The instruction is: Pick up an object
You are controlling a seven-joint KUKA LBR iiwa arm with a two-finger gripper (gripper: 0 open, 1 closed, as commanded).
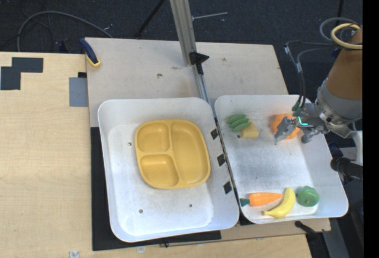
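An orange object (pixel 280 125) lay in the far right part of the right bin (pixel 269 165), close to that bin's right wall. The gripper (pixel 294 132) was down over it, its grey fingers at the object's right side and partly covering it. Whether the fingers were apart or closed, and whether the orange object sat between them, could not be told from this view. The arm (pixel 346 82) came in from the right, its orange band above the wrist.

To the left of the orange object, in the far left part of the same bin, lay a green ridged item (pixel 238 121) with a small pale yellow piece (pixel 251 131) touching its near right side. Along the near wall of the right bin lay three toys close together: a carrot (pixel 264 198) on the left, a banana (pixel 282 204) beside it and overlapping its right end, and a green round fruit (pixel 307 196) just right of the banana.

The left bin (pixel 121 192) held a yellow divided plate (pixel 172 152) with three compartments, sitting right of the bin's centre towards the far side. Between the two bins, at the far edge, an aluminium post (pixel 182 20) rose from the bench (pixel 142 67). A blue and yellow tool (pixel 90 52) lay at the bench's far left corner.
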